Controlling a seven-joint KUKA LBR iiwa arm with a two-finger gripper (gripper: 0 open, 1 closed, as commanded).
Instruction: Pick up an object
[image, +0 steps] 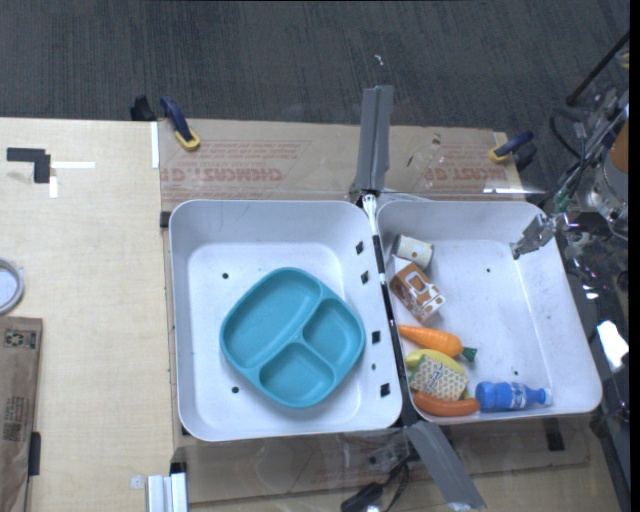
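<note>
The right bin (545, 300) holds several small items along its left and front sides. A small white can (412, 250) lies at the back. In front of it sit a brown and white carton (418, 290), an orange carrot (432, 339), a yellow patterned packet (438, 376) and a red-orange sausage (446, 406). A blue bottle (512, 396) lies on its side at the front. My gripper (533, 236) hangs over the bin's back right corner, apart from all of the items. Nothing shows in its grasp.
The left bin (195, 300) holds a blue divided plate (292, 336). A grey divider post (375, 140) rises between the bins at the back. Blue and yellow clamps (180, 125) (512, 150) pin the cardboard behind. Cables and the arm (600, 170) crowd the right edge.
</note>
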